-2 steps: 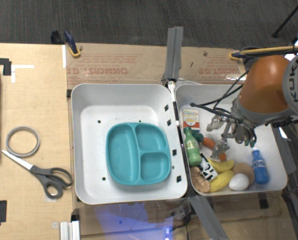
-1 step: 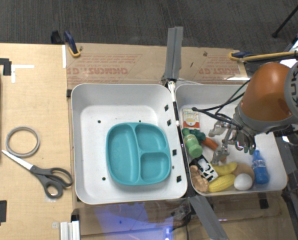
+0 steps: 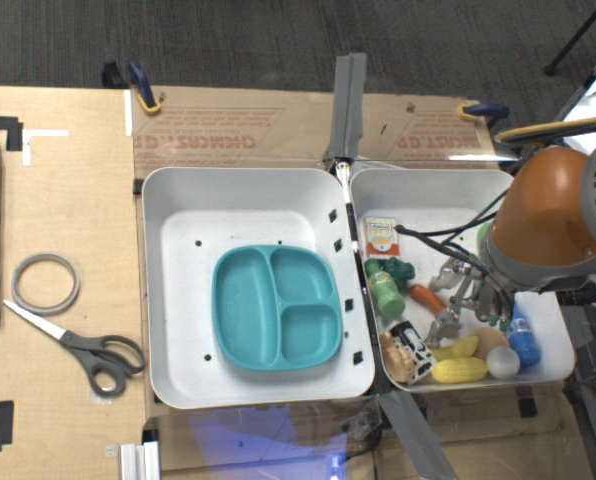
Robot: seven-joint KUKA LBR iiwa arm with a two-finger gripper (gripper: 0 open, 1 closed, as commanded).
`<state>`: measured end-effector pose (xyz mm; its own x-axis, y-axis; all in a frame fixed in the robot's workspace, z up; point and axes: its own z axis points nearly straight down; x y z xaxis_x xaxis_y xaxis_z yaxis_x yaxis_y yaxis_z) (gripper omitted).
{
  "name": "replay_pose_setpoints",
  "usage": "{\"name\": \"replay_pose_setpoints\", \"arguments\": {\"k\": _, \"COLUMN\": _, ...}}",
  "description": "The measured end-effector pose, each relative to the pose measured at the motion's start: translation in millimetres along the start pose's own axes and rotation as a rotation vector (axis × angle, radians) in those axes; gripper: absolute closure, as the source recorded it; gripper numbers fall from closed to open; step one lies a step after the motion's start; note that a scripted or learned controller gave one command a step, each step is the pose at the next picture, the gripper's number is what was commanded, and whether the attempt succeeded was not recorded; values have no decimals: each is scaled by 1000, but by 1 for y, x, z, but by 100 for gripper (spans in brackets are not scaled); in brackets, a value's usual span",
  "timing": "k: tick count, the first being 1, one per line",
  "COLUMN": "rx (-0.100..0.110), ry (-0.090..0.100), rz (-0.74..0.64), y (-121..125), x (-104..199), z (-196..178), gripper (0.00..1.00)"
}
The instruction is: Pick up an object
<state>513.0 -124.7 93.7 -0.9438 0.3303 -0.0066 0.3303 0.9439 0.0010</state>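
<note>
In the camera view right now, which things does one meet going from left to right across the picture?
tape roll → scissors → teal divided plate → green bottle → end effector → blue bottle

Dark grey carpet floor (image 3: 278, 23) across twelve o'clock; pale wooden bench top (image 3: 58, 218) stretching out at nine o'clock; brown cardboard sheet (image 3: 238, 133) lying flat beneath the bins, held by blue clamps (image 3: 143, 88) at eleven and one o'clock; bluish glow (image 3: 268, 438) on the surface at six o'clock; even, soft light overall.
</note>
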Motion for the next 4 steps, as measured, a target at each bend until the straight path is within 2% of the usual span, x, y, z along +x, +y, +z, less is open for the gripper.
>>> {"name": "replay_pose_setpoints", "arguments": {"k": 1, "rx": 1, "ry": 2, "rz": -68, "y": 23, "x": -102, "z": 2, "gripper": 0}}
{"name": "replay_pose_setpoints", "arguments": {"k": 2, "rx": 1, "ry": 5, "rz": 45, "y": 29, "x": -37, "z": 2, "gripper": 0}}
{"name": "replay_pose_setpoints", "arguments": {"k": 3, "rx": 1, "ry": 2, "rz": 42, "y": 29, "x": -38, "z": -8, "gripper": 100}}
{"name": "replay_pose_setpoints", "arguments": {"k": 4, "rx": 1, "ry": 2, "rz": 141, "y": 43, "x": -69, "z": -119, "gripper": 100}}
